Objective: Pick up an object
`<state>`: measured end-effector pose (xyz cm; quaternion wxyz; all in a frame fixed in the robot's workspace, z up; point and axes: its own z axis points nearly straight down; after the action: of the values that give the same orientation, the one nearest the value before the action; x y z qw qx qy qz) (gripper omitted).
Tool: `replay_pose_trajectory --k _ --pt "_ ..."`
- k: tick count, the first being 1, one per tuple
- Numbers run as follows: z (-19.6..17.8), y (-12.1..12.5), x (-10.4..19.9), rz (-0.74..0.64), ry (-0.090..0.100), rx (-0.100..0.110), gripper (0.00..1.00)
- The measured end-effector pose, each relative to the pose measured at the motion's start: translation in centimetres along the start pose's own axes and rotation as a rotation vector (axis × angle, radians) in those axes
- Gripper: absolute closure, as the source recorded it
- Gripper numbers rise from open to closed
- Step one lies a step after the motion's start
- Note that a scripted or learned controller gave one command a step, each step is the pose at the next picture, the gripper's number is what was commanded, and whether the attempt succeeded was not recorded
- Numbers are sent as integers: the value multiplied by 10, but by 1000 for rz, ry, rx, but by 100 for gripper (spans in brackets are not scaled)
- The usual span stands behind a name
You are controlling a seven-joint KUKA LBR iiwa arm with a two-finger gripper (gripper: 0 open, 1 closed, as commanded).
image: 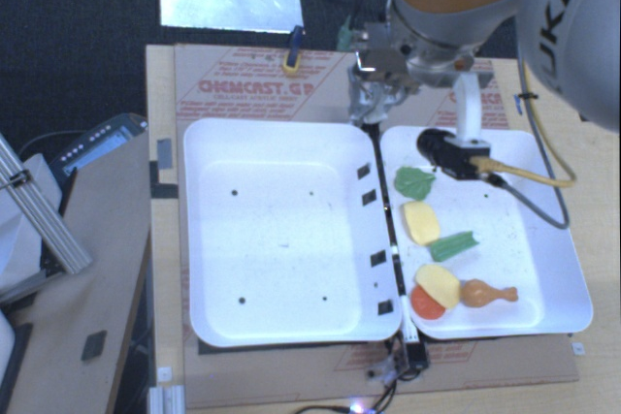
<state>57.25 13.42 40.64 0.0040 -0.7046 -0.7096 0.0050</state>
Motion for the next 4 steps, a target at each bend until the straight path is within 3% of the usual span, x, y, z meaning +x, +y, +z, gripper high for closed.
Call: replay_pose_trajectory --k 1,2,3,4 --pt "-55 48 -7 6 2 -22 100" --pt "-135 96 -9 4 2 -26 100" --pt "-19 73 44 -1 1 -4 100" --pt "-126 72 51 1 5 -25 100"
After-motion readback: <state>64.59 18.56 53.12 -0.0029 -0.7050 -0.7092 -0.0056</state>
